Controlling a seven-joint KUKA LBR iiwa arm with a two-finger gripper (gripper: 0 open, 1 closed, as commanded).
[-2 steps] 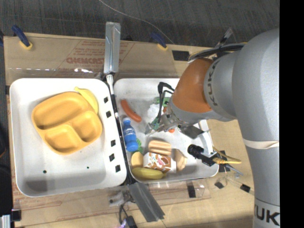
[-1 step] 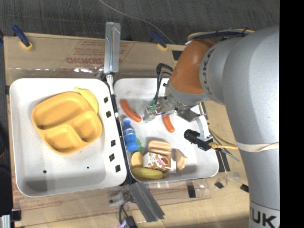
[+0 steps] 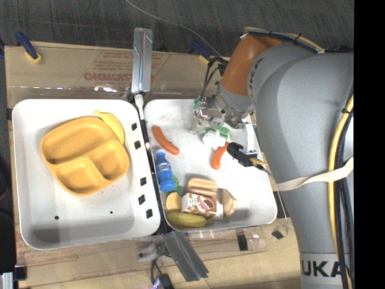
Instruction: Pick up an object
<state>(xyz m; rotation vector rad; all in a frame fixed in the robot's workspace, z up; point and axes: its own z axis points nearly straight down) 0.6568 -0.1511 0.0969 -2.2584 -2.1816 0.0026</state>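
The grey arm [image 3: 301, 119] reaches in from the right side and bends down over the right bin [image 3: 264, 203], with its orange band [image 3: 240, 62] above the wrist. The gripper [image 3: 210, 122] is low over the far part of this bin, near the back wall. Directly under it and touching its tip lies a small white and green object [image 3: 212, 136]; if this object is between the fingers or just below them is not possible to tell, and how wide the gripper stands is also not clear from this angle. Just beside the gripper, toward the near side, lies a small orange carrot [image 3: 218, 156], and to the left of it an orange-red sausage [image 3: 165, 141] lies at a slant on the bin floor. A blue bottle [image 3: 162, 168] lies close to the wall between the two bins. At the near edge of the right bin there are a sandwich [image 3: 202, 187], a brown and white package [image 3: 202, 205] and a banana [image 3: 186, 220], close together and well apart from the gripper. In the left bin [image 3: 36, 221] rests a yellow divided tray [image 3: 84, 155], with a yellow object [image 3: 114, 125] at its far right corner.
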